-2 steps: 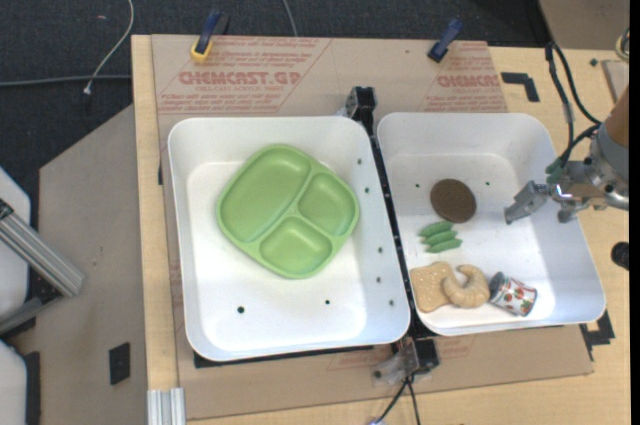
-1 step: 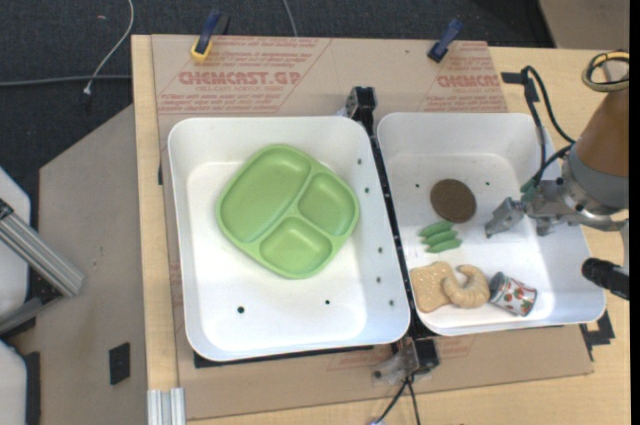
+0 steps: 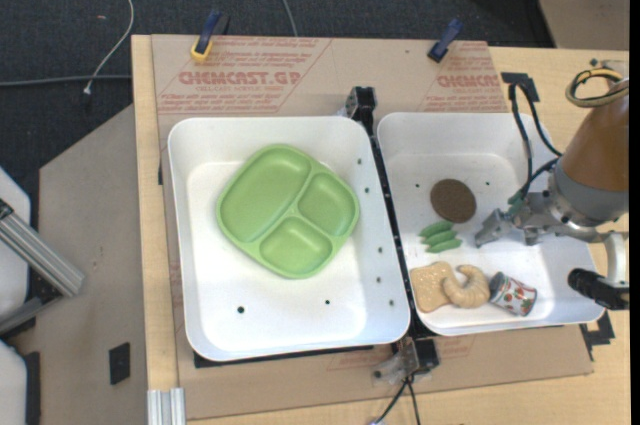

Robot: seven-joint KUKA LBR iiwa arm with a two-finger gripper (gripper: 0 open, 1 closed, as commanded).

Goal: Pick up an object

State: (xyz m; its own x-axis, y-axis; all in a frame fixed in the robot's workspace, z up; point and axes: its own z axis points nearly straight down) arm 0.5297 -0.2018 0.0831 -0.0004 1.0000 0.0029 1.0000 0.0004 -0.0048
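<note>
The jaws' state cannot be told from this slanted view; the gripper [image 3: 497, 229] hangs low in the right bin [image 3: 405, 138], with nothing seen in its grasp. Just beside it lie a brown disc [image 3: 453, 200] and green pea pods [image 3: 439, 235]; nearer the front rim sit a cracker [image 3: 430, 284], a croissant [image 3: 468, 286] and a small patterned can [image 3: 513, 294]. The left bin [image 3: 200, 313] holds a green divided plate [image 3: 288, 210].
</note>
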